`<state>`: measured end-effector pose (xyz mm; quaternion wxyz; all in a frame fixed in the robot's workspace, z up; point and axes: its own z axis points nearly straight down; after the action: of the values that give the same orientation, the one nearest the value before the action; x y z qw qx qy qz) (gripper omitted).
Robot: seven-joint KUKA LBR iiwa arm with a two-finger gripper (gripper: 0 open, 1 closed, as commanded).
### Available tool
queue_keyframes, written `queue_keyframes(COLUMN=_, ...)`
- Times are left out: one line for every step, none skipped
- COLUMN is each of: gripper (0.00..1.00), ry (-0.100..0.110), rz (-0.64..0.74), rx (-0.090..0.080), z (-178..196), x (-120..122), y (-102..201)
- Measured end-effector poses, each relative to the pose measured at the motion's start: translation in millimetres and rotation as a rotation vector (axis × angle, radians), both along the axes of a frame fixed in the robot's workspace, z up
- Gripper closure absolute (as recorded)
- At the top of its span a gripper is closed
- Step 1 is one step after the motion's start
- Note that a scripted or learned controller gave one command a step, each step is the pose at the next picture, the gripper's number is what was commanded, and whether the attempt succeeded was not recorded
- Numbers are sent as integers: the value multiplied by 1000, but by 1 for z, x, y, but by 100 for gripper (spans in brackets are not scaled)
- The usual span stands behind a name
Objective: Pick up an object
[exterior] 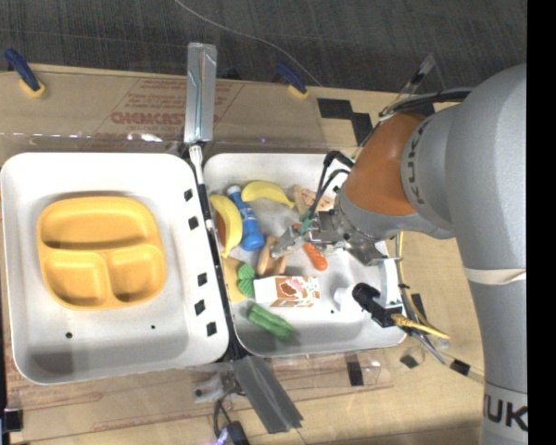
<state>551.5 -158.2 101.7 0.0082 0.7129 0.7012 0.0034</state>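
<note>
My gripper (301,235) reaches from the right into the right bin (352,327), low over a pile of toy food in its middle. Right under and around it lie a small orange carrot (317,259), a grey piece (272,216) and a brown stick-like piece (276,248). A yellow banana (265,192) lies at the back of the pile, and a second yellow piece (226,221) rests along the left wall beside a blue item (249,233). A white carton (288,291) and a green pod (271,322) lie toward the front.
The left bin (18,276) holds a yellow divided tray (100,249). A ridge with black clips (201,276) separates the two bins. The arm's orange band (385,170) and grey body overhang the right bin's right side.
</note>
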Motion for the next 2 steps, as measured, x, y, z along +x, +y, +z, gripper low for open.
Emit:
queue_keyframes(gripper=0, ry=11, rz=-80, rx=7, z=-6, x=53, y=13)
queue_keyframes(gripper=0, ry=16, rz=-76, rx=9, z=-5, x=-11, y=20)
